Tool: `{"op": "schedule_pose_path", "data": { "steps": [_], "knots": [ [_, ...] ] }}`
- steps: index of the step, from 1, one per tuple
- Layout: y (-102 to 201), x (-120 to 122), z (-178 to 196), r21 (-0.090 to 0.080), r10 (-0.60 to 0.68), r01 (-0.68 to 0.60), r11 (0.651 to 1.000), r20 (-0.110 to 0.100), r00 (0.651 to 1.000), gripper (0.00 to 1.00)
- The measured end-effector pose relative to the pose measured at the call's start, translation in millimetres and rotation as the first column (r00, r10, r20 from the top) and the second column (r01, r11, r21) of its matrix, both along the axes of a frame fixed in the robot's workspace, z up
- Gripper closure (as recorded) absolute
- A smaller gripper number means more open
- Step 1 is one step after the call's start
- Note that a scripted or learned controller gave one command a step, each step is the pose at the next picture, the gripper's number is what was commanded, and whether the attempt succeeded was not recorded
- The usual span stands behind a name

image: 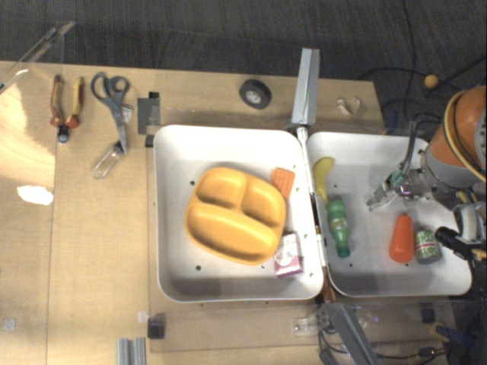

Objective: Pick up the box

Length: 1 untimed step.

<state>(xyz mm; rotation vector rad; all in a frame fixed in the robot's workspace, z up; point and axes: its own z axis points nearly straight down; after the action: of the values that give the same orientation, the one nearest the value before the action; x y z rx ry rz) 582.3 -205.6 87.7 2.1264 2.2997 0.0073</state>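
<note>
The approach is the step in hand: the pincer (pixel 389 188) hangs over the right bin (pixel 358 276), its opening impossible to tell. The box (pixel 288 254) lies at the left bin's (pixel 171 211) five o'clock corner, so the arm must cross toward nine o'clock

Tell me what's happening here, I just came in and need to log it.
A grey arm's hand hangs over the right bin, near a carrot, a green bottle and a can. The box it is meant to pick up lies untouched in the left bin, beside a large yellow bread-shaped toy.
</note>
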Motion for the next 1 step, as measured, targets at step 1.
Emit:
{"op": "schedule_pose_path", "data": {
  "steps": [1],
  "knots": [
    [-2.5,49.4,-1.3,0.0,0.034,-0.034,0.999,-0.013,0.999,0.0]
  ]
}}
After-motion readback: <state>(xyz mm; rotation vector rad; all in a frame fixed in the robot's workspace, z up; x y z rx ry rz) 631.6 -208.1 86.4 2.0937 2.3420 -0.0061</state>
